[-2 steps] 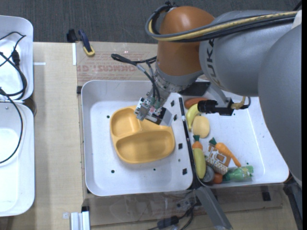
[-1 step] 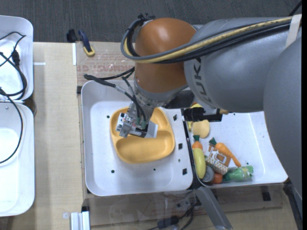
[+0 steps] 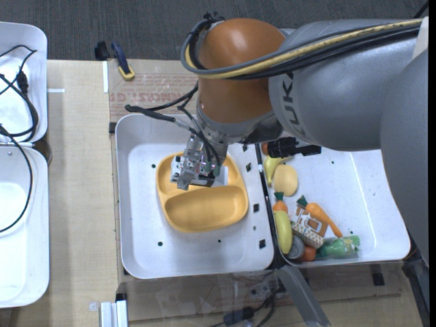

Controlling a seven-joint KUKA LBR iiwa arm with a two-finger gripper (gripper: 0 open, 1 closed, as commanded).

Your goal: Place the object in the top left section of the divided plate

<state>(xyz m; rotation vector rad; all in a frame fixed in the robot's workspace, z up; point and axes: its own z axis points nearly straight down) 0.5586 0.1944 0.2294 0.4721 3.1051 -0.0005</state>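
Yellow plate directly beneath pincer, whose finger state cannot be told. Arm lettering reads "KU". Toy food lies to pincer's right.

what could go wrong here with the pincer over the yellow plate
The pincer hangs low over the upper sections of the yellow divided plate; pushing further down could shove or tip the plate in the left bin. From this slant I cannot tell which upper section it is above, so a drop might land in the wrong one.
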